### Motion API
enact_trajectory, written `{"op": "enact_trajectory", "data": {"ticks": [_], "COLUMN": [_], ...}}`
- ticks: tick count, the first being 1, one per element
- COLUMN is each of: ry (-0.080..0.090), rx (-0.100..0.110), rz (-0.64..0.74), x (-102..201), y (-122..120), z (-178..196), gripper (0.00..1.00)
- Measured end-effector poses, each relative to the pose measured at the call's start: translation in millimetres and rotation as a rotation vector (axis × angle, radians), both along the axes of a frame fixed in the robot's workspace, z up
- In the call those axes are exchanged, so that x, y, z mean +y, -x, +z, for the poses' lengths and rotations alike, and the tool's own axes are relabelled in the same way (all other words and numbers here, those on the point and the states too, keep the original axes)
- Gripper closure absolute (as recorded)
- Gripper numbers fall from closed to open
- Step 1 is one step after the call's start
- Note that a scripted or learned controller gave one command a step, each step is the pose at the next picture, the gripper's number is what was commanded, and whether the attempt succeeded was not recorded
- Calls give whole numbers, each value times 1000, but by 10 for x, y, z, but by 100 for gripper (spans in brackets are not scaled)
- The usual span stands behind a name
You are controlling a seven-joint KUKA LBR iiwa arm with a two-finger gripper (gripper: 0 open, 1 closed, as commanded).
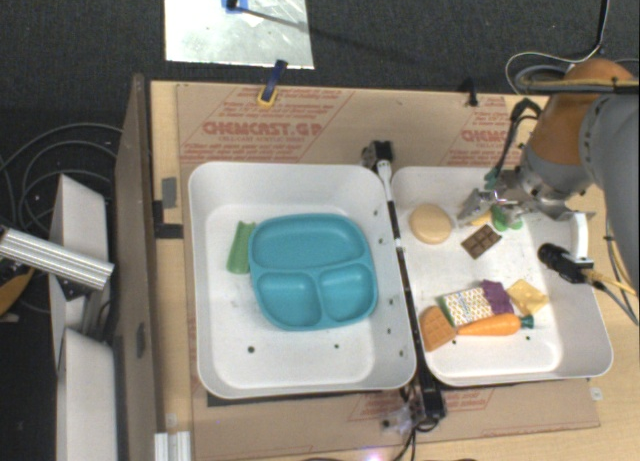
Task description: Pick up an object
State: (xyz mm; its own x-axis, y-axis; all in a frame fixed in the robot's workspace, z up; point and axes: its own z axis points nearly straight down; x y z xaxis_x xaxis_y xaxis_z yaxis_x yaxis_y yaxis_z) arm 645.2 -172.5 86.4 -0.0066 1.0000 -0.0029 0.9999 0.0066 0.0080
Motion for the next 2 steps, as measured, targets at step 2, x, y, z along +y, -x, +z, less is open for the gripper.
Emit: {"op": "enact_trajectory", "data": {"ticks": [2], "ry": [1], "rx": [0], "rz": [-3], "x": [248], "y": [1248], "z": [3], "gripper": [0]}}
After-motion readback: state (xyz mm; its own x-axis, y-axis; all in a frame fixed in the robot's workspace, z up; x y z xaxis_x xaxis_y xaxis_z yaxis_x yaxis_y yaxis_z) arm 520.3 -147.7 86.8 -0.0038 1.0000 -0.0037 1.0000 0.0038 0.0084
